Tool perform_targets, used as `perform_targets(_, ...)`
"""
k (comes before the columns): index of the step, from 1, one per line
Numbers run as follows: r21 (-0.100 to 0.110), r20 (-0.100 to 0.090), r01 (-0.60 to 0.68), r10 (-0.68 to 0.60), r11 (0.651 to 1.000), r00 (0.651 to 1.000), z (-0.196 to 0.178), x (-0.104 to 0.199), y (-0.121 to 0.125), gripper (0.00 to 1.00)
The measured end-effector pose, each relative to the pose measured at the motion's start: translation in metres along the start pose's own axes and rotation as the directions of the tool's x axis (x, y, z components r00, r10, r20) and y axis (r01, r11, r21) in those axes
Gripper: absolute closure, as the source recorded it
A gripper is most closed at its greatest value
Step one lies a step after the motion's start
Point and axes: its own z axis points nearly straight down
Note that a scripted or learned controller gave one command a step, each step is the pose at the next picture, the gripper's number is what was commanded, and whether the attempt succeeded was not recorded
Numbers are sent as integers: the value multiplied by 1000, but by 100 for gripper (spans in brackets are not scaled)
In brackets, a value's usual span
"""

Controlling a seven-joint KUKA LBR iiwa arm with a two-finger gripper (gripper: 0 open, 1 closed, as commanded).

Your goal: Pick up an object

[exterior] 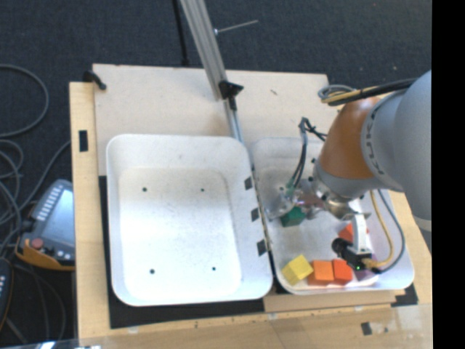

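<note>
Reaching into the right bin (270, 158), the gripper (289, 208) hovers over a green object (293, 217), jaw state unclear

2 white bins (182, 147) are seen on a tan bench (152, 93). A yellow block (297, 269), 2 orange blocks (332, 271) and a green object (293, 216) are seen. The arm (392, 147) is grey, banded orange.

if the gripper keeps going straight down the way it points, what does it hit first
Most likely the green object just below the gripper, near the left wall of the right bin. Depth is unclear from this slanted view, so it could instead meet the bin floor beside it.
</note>
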Motion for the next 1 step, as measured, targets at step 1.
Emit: perform_targets(1,-10,0,-5,5,1000,1000,-15,-1,3,100)
